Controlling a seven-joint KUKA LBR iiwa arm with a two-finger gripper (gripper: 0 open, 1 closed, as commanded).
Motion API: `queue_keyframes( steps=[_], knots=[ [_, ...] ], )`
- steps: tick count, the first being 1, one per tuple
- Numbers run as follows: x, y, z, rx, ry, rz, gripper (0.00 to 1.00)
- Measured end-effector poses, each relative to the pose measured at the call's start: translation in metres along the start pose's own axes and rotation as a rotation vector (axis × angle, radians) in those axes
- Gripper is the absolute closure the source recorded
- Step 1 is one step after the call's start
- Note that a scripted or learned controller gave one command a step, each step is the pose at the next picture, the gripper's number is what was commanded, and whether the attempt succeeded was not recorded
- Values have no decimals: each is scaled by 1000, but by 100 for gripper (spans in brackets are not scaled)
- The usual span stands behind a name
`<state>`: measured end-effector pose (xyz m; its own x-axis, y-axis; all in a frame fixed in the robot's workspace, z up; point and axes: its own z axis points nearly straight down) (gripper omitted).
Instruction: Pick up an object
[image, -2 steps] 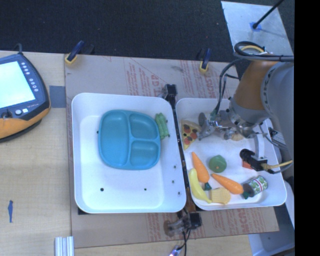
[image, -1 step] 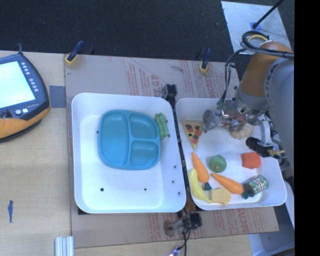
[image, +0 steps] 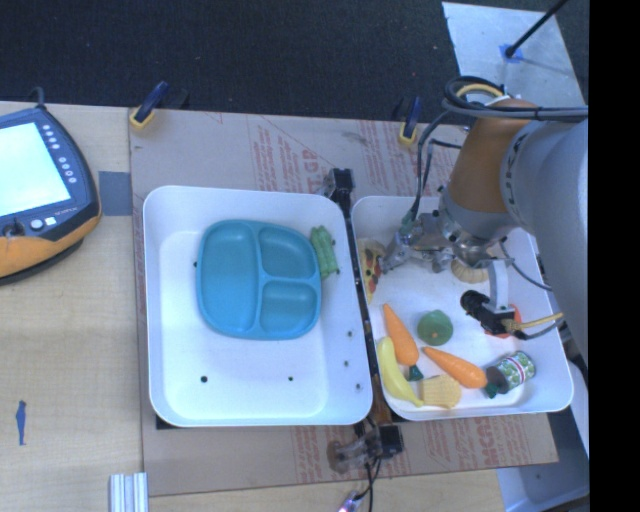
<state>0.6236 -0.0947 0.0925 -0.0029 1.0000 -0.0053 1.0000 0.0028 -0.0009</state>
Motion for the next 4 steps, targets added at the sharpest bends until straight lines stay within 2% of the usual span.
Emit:
queue_keyframes(
  steps=[1, 2, 3, 4],
  knots=[
    [-60, 27, 5, 28, 12, 6, 0],
    [-19, -18, 1, 4, 5, 0, 0],
    [-58, 20, 1, 2, 6, 1, 0],
    [-15, -7, 1, 4, 5, -3, 0]
  ],
)
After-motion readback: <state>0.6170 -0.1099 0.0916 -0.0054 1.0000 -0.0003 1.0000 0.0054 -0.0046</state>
